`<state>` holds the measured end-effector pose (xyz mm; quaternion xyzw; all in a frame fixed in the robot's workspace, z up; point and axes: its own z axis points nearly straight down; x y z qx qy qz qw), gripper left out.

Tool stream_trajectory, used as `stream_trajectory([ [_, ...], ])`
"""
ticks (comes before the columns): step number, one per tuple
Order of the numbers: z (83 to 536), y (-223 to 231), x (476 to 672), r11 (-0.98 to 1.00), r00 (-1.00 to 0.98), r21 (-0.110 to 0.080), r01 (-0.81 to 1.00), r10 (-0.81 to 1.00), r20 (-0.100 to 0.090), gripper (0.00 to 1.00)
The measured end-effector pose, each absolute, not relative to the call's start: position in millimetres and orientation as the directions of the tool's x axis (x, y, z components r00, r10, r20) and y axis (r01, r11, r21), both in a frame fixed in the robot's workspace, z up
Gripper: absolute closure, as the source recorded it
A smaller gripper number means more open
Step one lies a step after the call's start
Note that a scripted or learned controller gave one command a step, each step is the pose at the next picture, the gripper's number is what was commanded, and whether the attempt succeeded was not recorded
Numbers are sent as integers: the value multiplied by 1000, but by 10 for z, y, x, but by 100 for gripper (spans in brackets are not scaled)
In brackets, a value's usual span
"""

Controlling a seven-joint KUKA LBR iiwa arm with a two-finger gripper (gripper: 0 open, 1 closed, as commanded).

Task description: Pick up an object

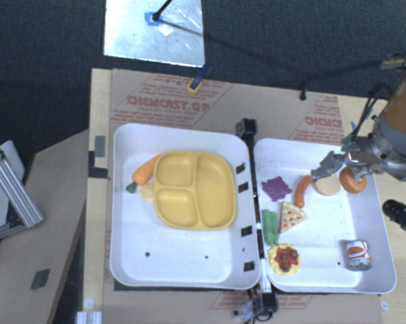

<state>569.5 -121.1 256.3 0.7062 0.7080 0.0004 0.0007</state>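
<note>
Gripper (331, 167) hanging over the right bin (381, 236), jaw state impossible to tell from here, sausage (302, 190) lying just beside it, can (357, 254) sitting well apart

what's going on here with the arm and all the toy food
A KUKA arm reaches in from the right, its gripper hovering over the far part of the right bin, near a toy sausage and a pale round piece. Nothing is visibly held. That bin also holds purple grapes, a pizza slice, a green vegetable, a small pizza and a can. The left bin holds a yellow divided plate and a carrot.
</note>
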Motion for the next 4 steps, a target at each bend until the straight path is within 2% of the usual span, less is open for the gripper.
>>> stream_trajectory([
  [1,1968,-1178,5767,2,-2,-3,1000,1000,1,0],
  [2,1363,-1234,5725,1,-1,-4,1000,1000,1,0],
  [3,886,-1223,5755,1,-1,7,1000,1000,2,0],
  [4,1014,-1250,5767,2,-1,14,1000,1000,-5,100],
])
